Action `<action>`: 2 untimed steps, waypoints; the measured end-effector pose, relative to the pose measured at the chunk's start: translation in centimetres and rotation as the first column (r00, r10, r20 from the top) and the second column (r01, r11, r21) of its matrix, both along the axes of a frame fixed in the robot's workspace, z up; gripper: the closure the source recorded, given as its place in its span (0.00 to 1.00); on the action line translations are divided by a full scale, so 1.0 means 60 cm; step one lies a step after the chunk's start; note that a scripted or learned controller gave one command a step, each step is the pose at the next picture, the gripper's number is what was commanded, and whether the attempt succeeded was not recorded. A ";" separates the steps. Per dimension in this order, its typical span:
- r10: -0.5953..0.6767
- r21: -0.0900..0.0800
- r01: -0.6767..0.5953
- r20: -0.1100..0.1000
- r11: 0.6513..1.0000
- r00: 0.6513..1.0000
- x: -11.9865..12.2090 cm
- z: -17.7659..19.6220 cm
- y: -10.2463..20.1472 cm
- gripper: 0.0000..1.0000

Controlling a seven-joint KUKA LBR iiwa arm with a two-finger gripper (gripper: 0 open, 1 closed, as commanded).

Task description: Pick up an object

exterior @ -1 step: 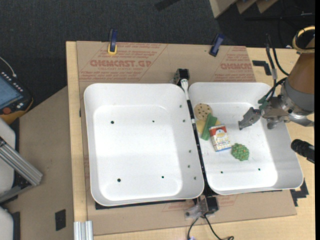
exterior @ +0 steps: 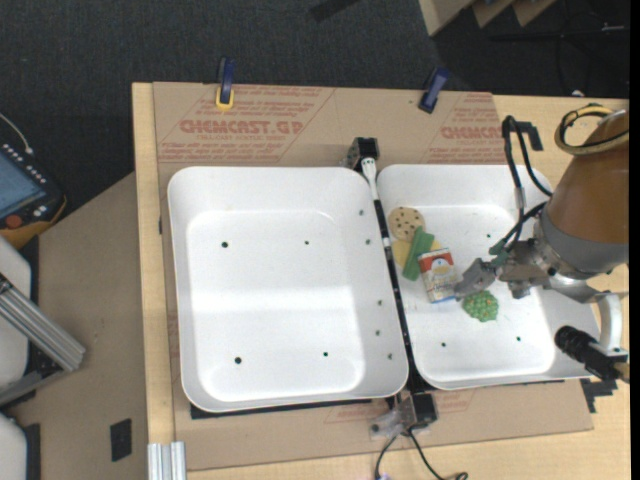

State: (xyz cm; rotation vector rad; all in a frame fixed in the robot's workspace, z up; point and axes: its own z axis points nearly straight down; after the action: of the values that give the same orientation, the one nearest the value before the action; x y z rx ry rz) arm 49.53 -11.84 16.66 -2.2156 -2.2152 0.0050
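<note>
In the right bin (exterior: 520,363) lie a round tan cookie-like disc (exterior: 404,222), a yellow and green piece (exterior: 415,251), a small red and white carton (exterior: 437,273) and a green bumpy ball (exterior: 482,307). My gripper (exterior: 478,279) reaches in from the right and hovers just above the green ball, close to the carton's right side. Nothing shows between its fingers.
The left bin (exterior: 200,298) lies beside the right one, with a black divider (exterior: 385,258) along their shared edge. Black cables (exterior: 518,168) run along the right bin's far right. Blue clamps (exterior: 225,83) hold the cardboard base at the back.
</note>
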 end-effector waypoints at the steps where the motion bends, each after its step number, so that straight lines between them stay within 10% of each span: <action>1: -0.003 -0.005 0.003 0.008 1.000 1.000 0.082 -0.141 -0.093 0.00; 2: -0.001 -0.005 0.001 0.010 1.000 1.000 0.082 -0.133 -0.089 0.00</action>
State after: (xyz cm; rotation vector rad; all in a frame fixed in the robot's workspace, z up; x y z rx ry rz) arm 54.45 -17.20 8.70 -2.2235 -2.2216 -0.0005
